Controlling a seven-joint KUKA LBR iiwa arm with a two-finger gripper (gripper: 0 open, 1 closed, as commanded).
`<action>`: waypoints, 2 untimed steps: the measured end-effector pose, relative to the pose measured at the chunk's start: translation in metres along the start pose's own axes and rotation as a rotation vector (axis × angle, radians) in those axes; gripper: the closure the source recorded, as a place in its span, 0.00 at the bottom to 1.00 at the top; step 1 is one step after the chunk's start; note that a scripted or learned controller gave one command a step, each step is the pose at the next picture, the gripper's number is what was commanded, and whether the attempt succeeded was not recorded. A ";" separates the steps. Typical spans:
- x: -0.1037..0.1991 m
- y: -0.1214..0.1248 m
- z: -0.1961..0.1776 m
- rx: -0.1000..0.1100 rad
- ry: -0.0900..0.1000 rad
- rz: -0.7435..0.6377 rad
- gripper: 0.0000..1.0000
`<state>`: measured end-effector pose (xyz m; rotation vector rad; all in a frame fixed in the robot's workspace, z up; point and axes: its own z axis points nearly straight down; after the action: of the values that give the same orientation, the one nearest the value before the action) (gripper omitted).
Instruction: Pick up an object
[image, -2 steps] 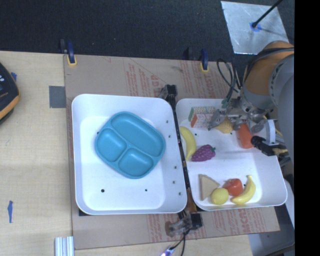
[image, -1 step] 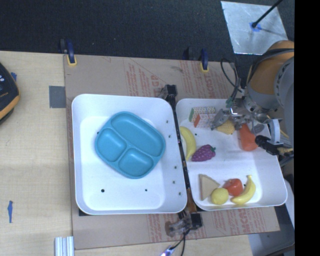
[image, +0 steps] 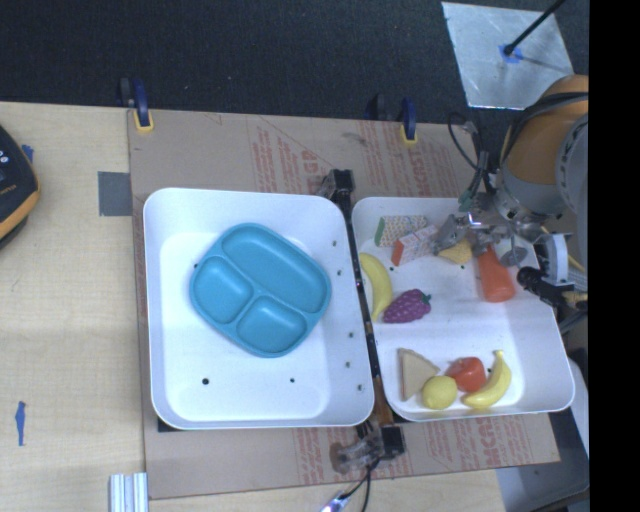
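My gripper (image: 482, 240) hangs over the back right part of the right bin (image: 540, 345), with its fingers spread open and nothing between them. A small yellow piece (image: 456, 254) lies just under its left finger. An orange-red cylinder (image: 495, 279) lies just below the right finger. Further left in the same bin are a yellow banana (image: 376, 283), purple grapes (image: 407, 306), a cracker-like slab (image: 402, 229) and a small orange piece (image: 398, 251). Along the front wall sit a bread slice (image: 412, 369), a lemon (image: 438, 392), a tomato (image: 466, 372) and a second banana (image: 493, 384).
The left bin (image: 170, 390) holds a blue divided plate (image: 261, 288). The grey arm with its orange band (image: 545, 130) reaches in from the right, trailing cables. A black and yellow device (image: 14, 190) sits at the bench's far left.
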<state>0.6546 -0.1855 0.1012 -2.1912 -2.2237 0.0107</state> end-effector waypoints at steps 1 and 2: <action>0.043 -0.007 -0.045 -0.016 -0.008 0.010 1.00; 0.028 -0.022 -0.073 -0.017 -0.009 0.011 1.00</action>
<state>0.6336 -0.1587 0.1753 -2.2169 -2.2244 0.0019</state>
